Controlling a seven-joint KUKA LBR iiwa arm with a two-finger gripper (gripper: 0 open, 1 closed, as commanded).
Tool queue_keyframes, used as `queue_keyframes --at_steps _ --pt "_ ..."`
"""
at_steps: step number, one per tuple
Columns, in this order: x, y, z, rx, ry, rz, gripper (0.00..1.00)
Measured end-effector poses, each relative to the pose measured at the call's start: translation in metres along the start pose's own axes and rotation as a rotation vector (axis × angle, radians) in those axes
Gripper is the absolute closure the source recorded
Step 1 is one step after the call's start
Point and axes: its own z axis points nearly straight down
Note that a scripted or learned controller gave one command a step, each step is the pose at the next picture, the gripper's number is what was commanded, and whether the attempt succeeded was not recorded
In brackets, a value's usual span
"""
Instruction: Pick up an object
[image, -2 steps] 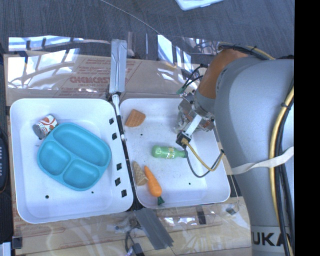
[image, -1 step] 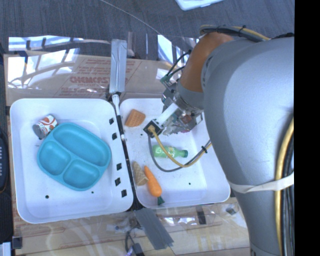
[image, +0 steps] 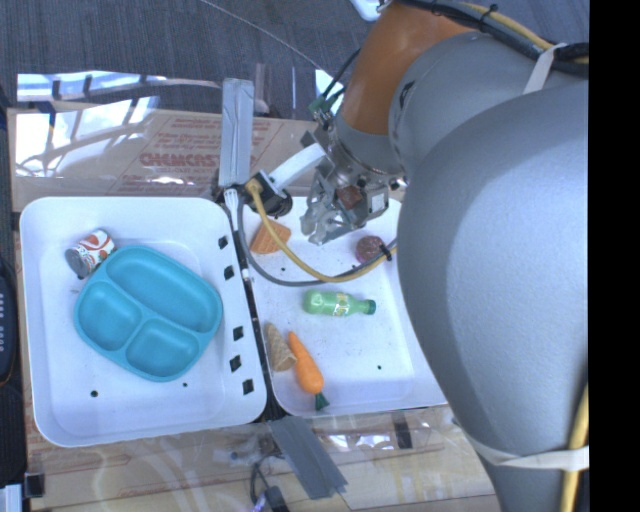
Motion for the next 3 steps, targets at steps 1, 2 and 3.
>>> queue_keyframes --at_steps 1,2,3 --pt "-0.019 -0.057 0.108 0.001 -0.017 0.083 1.0" --pt "-0.023 -0.086 0.104 0.003 -0.01 -0.433 1.0" --pt "-0.044 -0.136 0.136 0.002 -0.012 -0.115 1.0"
